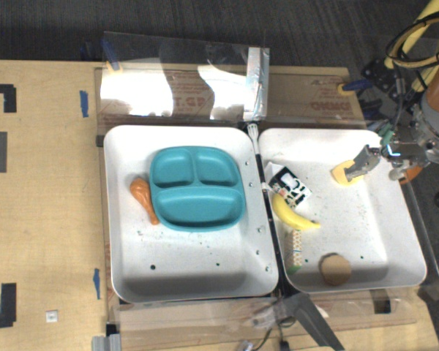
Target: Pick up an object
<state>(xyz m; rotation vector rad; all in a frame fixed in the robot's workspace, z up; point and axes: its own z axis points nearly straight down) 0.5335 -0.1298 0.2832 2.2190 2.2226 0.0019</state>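
The worktop (44,218) is pale wood, and it carries my two white bins side by side. The left bin (132,269) holds a big teal divided plate (196,189) lying flat near its middle, with an orange drumstick-shaped toy (144,198) touching the plate's left edge.

The right bin (380,247) has the smaller things. A banana (293,215) lies near the bin's left wall, curving toward the middle. Just above it, touching its upper end, sits a small black-and-white box (290,185). A brown round lump (336,268) rests near the front wall, well apart from the banana. A thin speckled strip (297,248) lies along the left wall below the banana.

My arm (424,134) comes in from the right, over the bin's far right corner. My tool (360,165) is low at the upper right of that bin, right against a small yellow piece (342,172). I cannot tell how far my tool is spread, nor whether the yellow piece sits between its tips or only beside them.
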